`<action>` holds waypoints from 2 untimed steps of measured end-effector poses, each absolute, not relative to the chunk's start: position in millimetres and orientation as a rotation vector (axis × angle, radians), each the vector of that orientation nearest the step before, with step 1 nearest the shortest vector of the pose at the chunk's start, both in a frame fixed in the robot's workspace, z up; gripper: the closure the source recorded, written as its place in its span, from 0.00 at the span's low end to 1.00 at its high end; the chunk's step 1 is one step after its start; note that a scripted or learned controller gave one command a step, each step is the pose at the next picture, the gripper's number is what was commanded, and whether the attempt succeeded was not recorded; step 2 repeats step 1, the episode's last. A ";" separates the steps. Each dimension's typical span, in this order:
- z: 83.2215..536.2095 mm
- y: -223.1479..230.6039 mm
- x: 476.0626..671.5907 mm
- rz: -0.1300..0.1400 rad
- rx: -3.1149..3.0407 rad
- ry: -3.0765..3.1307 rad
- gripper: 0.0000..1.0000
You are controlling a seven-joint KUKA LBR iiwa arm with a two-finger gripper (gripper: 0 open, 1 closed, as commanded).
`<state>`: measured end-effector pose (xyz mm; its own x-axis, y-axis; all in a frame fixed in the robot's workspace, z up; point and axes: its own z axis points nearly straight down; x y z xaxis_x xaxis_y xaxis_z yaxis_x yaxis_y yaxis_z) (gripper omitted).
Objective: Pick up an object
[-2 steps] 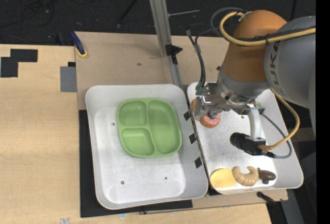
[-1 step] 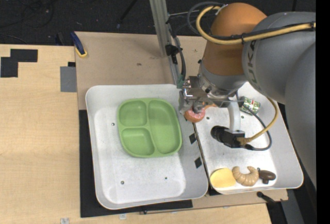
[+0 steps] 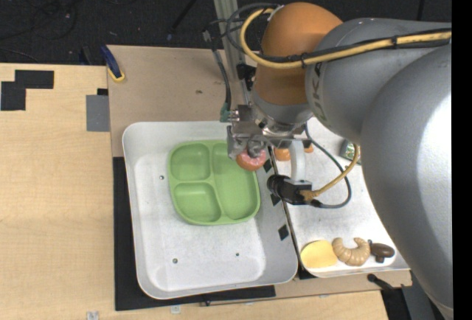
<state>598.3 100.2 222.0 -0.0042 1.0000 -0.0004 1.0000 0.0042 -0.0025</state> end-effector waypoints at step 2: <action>223.5 98.6 597.5 0.004 -2.218 -2.224 0.00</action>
